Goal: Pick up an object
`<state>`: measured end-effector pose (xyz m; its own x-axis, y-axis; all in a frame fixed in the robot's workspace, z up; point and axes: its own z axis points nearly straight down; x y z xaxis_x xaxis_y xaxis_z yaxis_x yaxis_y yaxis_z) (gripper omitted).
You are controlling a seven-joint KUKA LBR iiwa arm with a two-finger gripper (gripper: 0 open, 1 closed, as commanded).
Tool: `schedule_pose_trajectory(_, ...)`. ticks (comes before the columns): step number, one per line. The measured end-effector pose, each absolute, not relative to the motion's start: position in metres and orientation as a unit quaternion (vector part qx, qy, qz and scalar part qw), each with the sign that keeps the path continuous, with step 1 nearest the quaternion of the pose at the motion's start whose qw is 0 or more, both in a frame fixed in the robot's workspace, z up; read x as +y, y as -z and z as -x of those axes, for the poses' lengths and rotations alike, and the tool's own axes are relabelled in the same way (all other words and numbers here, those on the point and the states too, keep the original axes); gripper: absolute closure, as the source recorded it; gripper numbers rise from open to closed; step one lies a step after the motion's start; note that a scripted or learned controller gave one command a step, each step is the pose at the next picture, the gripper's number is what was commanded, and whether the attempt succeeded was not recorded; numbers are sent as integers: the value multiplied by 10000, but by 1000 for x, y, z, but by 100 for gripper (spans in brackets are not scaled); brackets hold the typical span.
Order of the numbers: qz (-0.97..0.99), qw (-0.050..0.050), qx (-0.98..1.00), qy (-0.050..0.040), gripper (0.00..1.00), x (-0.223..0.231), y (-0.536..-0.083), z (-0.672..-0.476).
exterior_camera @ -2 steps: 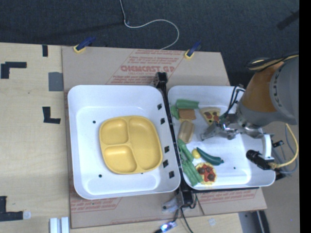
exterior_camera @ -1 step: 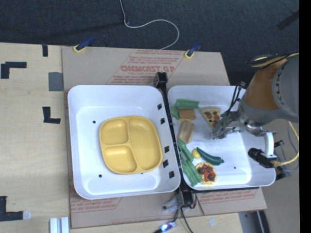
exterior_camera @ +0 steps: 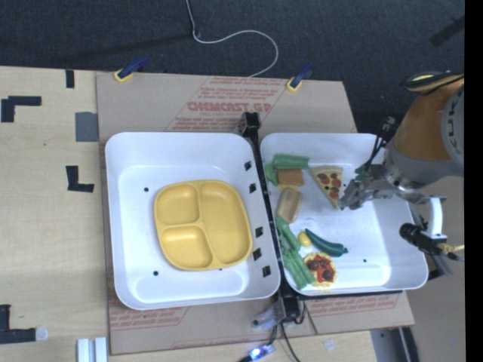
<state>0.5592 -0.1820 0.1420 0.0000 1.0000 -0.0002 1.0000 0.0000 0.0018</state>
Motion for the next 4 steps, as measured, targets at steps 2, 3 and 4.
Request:
schedule_pose_trajectory(2, -7065, 7, 7077, -6, 100, -179, -226, -569)
schedule_pose_trajectory(3, -7057, -14, 7085, 8, 100, -130, -221, -548)
schedule_pose_trajectory(4, -7048, -17, 7094, 5, 100, -71, -217, -547)
